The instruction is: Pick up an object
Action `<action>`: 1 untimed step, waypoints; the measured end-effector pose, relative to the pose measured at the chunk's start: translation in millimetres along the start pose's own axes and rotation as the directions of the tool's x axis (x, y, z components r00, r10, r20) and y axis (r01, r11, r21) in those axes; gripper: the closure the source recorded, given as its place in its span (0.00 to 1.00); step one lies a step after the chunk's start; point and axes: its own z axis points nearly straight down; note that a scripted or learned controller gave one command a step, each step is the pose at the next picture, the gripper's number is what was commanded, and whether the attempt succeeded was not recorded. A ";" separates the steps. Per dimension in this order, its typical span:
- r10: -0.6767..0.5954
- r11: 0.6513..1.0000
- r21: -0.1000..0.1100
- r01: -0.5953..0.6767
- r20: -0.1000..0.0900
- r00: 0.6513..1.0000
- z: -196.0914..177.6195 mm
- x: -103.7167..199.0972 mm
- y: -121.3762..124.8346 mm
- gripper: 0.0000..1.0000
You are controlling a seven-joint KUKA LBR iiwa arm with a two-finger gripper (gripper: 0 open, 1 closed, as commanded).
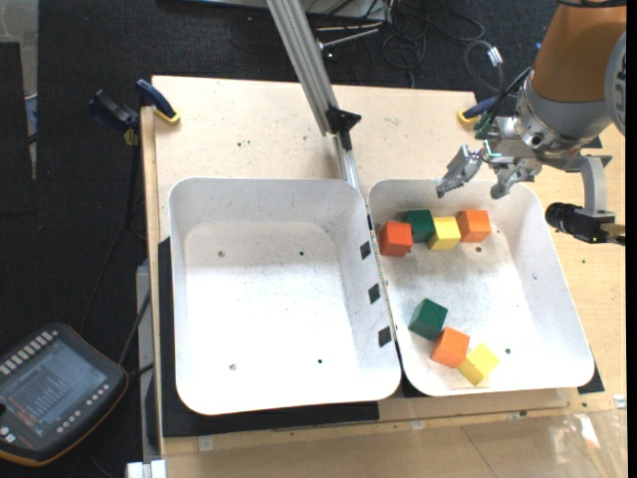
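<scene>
Camera view looks down on two shallow white bins side by side on a pale bench [249, 118]. Taking the right bin [557, 297] as the landmark: near its far wall sits a row of four blocks, touching or nearly so, running left to right as an orange block [396, 237], a dark green block [418, 225], a yellow block [445, 233] and a second orange block [475, 225]. The row's long axis lies roughly across the bin, tilted slightly up toward the right. Nearer the bin's front lies a second cluster: a green cube [429, 319], an orange cube [450, 347] and a yellow cube [479, 363], strung diagonally toward the front right corner, each touching the next.

The left bin [199, 366] adjoins the right bin along its left rim.

The gripper [488, 174] hangs over the right bin's far rim, above and just behind the row, its two fingers spread apart with nothing between them.

A slanted metal rail [304, 53] crosses the bench toward the seam between the bins. A handheld pendant [50, 391] lies well left of the bins, and a clamp [159, 103] grips the bench's far left corner.
</scene>
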 end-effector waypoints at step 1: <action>0.000 1.000 -0.004 0.000 0.001 1.000 -2.6 0.0 0.6 0.00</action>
